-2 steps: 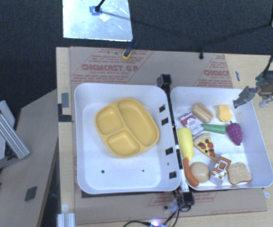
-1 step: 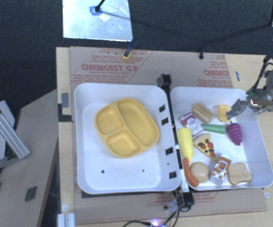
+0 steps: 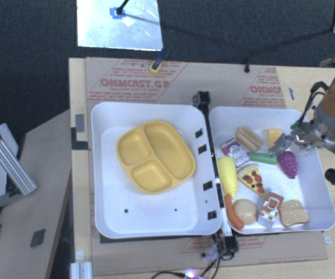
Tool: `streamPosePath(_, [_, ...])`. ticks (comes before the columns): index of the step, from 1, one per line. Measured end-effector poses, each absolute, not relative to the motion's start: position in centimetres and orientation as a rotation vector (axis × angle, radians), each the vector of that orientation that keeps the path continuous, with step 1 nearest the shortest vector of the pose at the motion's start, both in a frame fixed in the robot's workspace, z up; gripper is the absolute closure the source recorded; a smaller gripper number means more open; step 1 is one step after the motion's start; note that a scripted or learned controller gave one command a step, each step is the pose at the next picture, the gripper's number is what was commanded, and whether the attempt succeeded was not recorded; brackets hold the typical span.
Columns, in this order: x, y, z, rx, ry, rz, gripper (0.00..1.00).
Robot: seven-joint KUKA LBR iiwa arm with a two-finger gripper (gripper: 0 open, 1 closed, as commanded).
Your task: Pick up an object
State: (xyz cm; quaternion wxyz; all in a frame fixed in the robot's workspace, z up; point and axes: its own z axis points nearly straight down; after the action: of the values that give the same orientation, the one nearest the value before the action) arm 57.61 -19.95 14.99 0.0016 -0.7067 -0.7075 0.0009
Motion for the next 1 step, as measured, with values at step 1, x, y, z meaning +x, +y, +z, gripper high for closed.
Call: streamPosePath(1, [57.06,-20.15,10.67,-2.22,-2.222,0.002,0.0])
